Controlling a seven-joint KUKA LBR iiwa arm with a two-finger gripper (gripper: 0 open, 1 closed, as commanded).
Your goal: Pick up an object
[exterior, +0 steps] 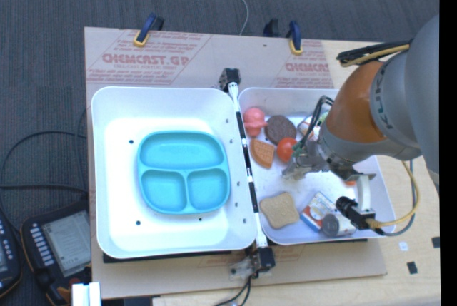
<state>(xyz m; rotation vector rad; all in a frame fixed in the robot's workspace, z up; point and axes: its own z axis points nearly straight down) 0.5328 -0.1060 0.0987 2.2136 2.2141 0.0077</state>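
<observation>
Red tomato-like piece (285, 149) sits in right bin (385, 187), just beside end effector (298, 167). We cannot tell end effector state. We judge: centre over piece, avoid orange wedge (262, 153) and brown patty (280, 128), descend straight, then lift.

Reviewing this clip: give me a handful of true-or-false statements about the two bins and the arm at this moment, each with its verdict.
1. The blue divided plate lies in the left bin. True.
2. The slice of bread sits on the blue plate. False: it lies in the right bin, near its front left corner.
3. The arm reaches over the right bin. True.
4. The pink toy lies near the right bin's front edge. False: it lies at the back, by the divider between the bins.
5. Blue clamps grip the board's far edge. True.
</observation>
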